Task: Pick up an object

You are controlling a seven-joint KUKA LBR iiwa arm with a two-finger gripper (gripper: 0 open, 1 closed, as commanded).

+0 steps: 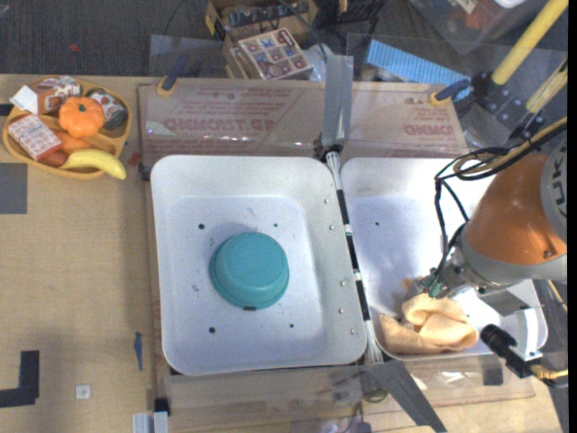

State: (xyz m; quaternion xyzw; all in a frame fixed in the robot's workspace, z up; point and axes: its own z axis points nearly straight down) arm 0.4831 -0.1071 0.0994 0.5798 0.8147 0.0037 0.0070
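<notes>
In the right bin [388,197], camera view, the arm's wrist sat low over the near right corner, orange band [518,219] above it and black cables looping off its left side. The gripper [439,285] was down at the upper edge of a pale, cream-coloured soft thing, a crumpled cloth or plush toy [433,325]; couldn't pin down which. That object lay against the bin's near wall, close to the divider between the two bins. Claw state: couldn't tell. The wrist body hid the tips, so no read on how wide it stood or whether anything was in it. Contact with the soft object looked likely but wasn't confirmable. The left bin [171,242] held one teal bowl [250,270], upside down, roughly centred, well apart from the arm. Off the bench to the far left stood a yellow tray of toy food [22,147], with a banana [95,161] and a small pumpkin [81,116], not in play. Judgement: this was the grasp step, descent done or nearly done on the soft object, lift not yet made. Next move called for closing on a proper fold of the fabric, then a straight vertical lift. Being tight to the wall and floppy, it could slip or snag.
</notes>
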